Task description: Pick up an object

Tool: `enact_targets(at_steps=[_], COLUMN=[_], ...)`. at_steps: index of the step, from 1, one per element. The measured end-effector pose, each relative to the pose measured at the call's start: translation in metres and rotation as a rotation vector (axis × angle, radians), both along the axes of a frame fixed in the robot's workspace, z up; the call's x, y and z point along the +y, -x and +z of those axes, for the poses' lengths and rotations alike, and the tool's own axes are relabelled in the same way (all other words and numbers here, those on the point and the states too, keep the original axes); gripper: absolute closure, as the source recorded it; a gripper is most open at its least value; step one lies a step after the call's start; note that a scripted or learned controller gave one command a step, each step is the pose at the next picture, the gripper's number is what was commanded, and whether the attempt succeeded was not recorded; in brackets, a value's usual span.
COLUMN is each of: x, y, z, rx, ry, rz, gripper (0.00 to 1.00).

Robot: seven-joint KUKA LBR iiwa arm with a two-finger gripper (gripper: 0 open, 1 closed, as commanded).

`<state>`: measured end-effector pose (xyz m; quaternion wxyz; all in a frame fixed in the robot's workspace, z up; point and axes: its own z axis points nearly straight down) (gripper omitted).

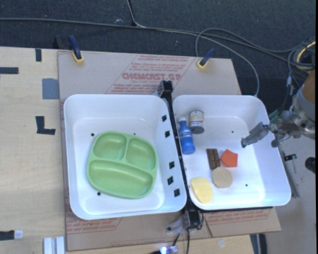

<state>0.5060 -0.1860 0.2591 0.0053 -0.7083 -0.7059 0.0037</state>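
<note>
1. While my arm [302, 115] reaches in from the right, my gripper [253, 136] hangs over the right bin [254, 107] near its right wall; whether it is wide or narrow I cannot tell, and I see nothing held in it.
2. Candidate objects all lie in the right bin, on its left and middle floor.
3. Blue bottle [186, 139]: small, lying beside the divider between the bins.
4. Small jar [196, 120]: pale lid, dark band, just above and right of the blue bottle, close to touching it.
5. Brown block [213, 158]: dark, narrow, rectangular; just beside it on the right sits an orange block [229, 158].
6. Tan disc [222, 178]: round, flat, directly below the two blocks.
7. Yellow piece [202, 189]: pale, soft-edged, near the bin's front wall, left of the tan disc.
8. Left bin [74, 115]: holds a green divided plate [122, 164] with three compartments, lying flat.
9. Both bins rest on a cardboard sheet [148, 73] on the bench.
</note>
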Motion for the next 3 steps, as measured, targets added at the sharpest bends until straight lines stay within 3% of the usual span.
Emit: enact_targets(at_steps=[1,3], x=[0.001,-0.001], y=[-0.002,0.000], z=[0.006,-0.100], rx=[-0.012,-0.007], ry=[0.003,0.001], rz=[0.004,0.004], gripper=[0.00,0.00])
